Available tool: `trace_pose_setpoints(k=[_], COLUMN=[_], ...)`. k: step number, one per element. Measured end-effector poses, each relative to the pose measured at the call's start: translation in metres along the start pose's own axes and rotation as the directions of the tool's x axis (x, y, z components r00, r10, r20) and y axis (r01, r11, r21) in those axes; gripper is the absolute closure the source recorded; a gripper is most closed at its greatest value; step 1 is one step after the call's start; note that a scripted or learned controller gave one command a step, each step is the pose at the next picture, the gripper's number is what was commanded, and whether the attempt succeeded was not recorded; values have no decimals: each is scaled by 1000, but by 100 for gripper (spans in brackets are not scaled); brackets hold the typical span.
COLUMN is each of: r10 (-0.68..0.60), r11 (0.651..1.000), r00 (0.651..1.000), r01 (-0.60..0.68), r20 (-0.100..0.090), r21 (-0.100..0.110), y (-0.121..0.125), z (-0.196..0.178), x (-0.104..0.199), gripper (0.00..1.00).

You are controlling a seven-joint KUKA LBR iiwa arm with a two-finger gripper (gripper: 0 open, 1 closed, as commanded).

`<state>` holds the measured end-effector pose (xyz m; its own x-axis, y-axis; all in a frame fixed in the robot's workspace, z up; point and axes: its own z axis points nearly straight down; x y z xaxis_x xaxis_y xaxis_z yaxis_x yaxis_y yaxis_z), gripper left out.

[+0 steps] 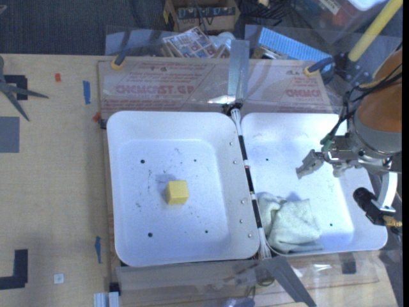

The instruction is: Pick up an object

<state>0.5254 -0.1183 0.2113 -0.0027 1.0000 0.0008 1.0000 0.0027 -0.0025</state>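
Yellow block point(177, 192) sits mid left bin point(128, 139); the jaws hang over the right bin point(281, 139), well apart, grip unreadable

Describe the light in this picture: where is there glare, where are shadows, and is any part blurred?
In the camera view, glare washes out the right bin floor and the clear sheet behind both bins; the yellow block casts a faint shadow in the left bin; the gripper looks slightly blurred, the white cloth soft-edged.
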Motion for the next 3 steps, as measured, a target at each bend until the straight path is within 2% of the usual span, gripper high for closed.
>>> trace_pose_setpoints(k=[1,2,3], r10=[-27,-20,552], r11=[1000,1000,834], r00=[1000,1000,834], r01=[27,20,-552], r20=[0,1,1], r21=[-1,-3,-2], y=[38,38,37], z=[108,99,107], x=[-17,-21,-70], gripper=[0,100,100])
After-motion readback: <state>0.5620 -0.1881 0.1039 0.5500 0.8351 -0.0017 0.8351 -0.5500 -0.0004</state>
